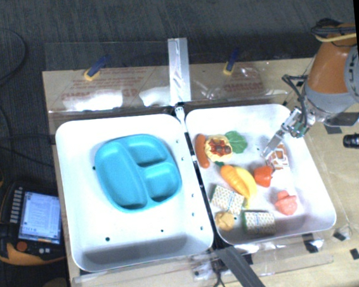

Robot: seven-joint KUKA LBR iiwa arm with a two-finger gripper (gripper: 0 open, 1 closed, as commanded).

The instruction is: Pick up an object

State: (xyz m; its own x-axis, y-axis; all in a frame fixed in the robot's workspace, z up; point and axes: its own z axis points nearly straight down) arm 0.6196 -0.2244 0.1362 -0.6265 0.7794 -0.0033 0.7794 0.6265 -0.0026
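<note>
The gripper [270, 148] hangs in the right bin [321, 188], its thin fingers close together with nothing visibly between them, tips just above a small red and white packet [280, 158]. Touching that packet on its left is a red tomato [263, 175]. Further left lie an orange and yellow fruit [239, 179], a hot dog [202, 151] and a green leaf [236, 141]. Below the packet sits a pink toy [286, 202]. The left bin [87, 232] holds a blue divided plate [138, 171].

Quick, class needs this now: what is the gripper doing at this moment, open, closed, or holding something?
Gripper: cannot be told; it hangs over the right bin, its tip beside a small red and white item, nothing visibly held.
</note>
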